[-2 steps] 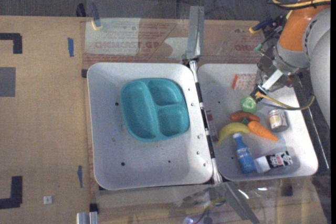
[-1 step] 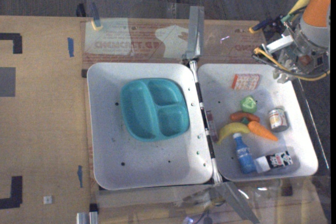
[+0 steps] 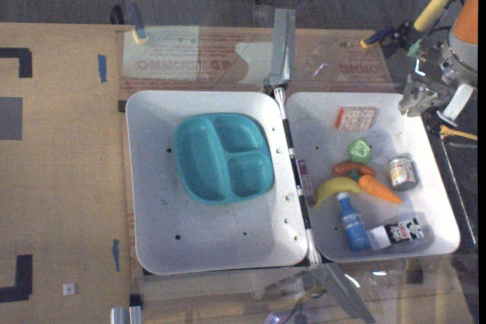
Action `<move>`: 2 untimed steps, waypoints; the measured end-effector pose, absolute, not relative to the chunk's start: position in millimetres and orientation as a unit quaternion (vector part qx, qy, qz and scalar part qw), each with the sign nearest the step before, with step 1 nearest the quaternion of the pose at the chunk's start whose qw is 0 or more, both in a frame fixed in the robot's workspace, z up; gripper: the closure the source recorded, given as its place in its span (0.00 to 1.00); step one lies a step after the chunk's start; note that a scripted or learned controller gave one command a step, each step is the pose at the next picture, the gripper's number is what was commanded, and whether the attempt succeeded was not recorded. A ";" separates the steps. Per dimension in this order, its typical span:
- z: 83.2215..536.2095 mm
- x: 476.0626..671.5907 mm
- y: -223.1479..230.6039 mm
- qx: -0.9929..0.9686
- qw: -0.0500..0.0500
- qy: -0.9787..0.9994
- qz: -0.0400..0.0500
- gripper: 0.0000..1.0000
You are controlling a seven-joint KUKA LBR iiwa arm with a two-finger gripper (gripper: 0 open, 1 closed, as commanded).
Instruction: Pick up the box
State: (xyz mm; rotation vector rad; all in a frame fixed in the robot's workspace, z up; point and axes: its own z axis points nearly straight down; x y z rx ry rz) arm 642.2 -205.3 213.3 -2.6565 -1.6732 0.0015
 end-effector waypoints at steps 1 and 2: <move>224.0 642.7 -206.9 -0.847 0.000 -0.531 -0.001 1.00; 246.9 668.2 -211.3 -0.709 -0.003 -0.706 -0.001 1.00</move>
